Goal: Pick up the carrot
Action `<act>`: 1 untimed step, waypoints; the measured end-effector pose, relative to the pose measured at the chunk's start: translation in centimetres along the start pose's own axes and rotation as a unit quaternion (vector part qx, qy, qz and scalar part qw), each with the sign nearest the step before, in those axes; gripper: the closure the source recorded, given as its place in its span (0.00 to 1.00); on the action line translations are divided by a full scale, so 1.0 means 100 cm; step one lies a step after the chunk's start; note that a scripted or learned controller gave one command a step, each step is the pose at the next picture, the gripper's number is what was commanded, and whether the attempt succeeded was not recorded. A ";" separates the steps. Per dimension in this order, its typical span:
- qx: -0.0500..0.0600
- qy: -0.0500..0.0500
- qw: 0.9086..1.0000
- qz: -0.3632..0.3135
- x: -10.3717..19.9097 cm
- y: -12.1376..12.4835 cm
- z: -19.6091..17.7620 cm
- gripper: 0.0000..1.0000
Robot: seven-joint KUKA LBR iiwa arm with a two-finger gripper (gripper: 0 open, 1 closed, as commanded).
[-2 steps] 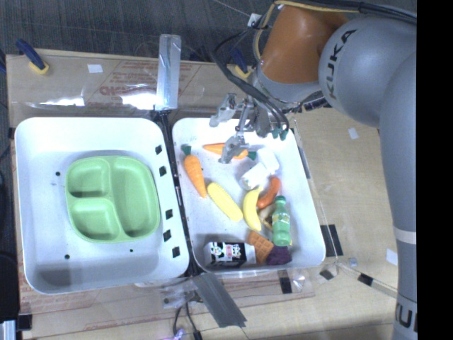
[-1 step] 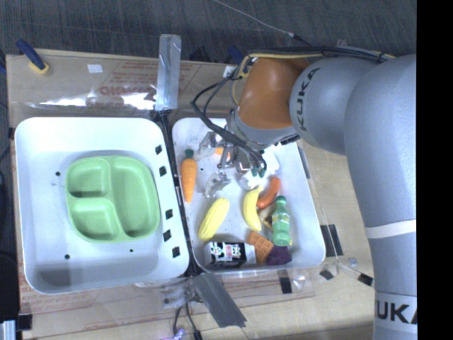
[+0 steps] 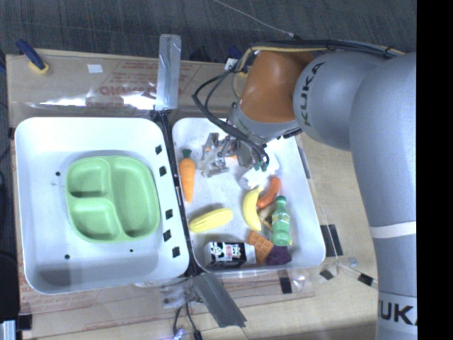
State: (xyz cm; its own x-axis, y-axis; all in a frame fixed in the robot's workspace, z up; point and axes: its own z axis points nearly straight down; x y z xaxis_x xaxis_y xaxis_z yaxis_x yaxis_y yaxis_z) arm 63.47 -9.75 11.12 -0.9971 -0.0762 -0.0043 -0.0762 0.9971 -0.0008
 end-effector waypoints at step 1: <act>-0.001 -0.004 0.998 -0.066 0.008 0.114 -0.087 1.00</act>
